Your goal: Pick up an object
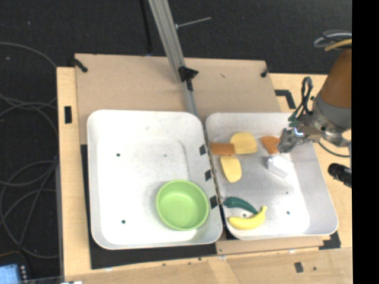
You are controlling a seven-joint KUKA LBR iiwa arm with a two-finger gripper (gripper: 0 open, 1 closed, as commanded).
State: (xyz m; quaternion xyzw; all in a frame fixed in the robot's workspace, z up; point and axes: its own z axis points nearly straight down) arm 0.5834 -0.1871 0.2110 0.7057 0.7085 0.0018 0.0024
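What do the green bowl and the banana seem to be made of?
Bowl: probably plastic, judging by its even lime colour, matte look and thick smooth rim. Banana: likely a plastic toy, uniformly yellow with no spots; real fruit cannot be excluded.

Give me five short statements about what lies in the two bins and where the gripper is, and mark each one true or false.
1. The green bowl sits in the left bin. True.
2. The banana lies in the left bin. False: it lies near the front edge of the right bin, beside a dark green object.
3. The gripper is over the right bin, near its far right part. True.
4. The green bowl is stacked on the yellow objects. False: the two yellow pieces lie in the right bin, apart from the bowl.
5. A small white-grey object lies in the right bin just in front of the gripper. True.
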